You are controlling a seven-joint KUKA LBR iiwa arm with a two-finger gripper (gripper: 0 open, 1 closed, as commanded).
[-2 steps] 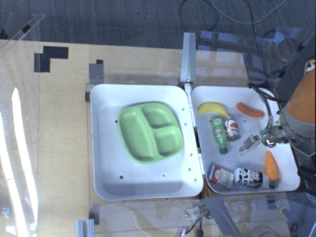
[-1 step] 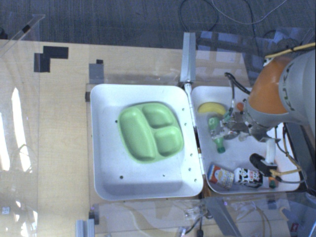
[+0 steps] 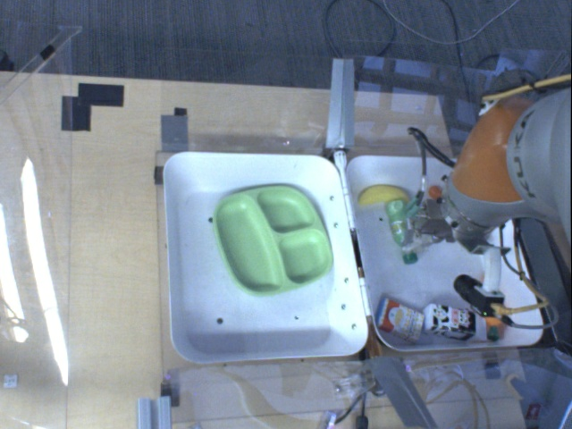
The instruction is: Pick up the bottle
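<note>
Tool point(image 3: 418, 226) is down in the right bin point(image 3: 380, 172), jaws clamped on the green bottle point(image 3: 399, 224) near the bin's left wall. Grasp looks made; lift remains.

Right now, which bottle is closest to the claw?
The green bottle beside the yellow thing, right at the claw. The printed bottle lies on its side along the right bin's near wall.

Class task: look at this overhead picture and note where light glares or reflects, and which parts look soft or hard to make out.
In the camera view, bright streaks of glare run down the clear panel at left; the left bin reflects evenly, with soft shadow around the green tray; the gripper and the clear green bottle blur together in the right bin.
</note>
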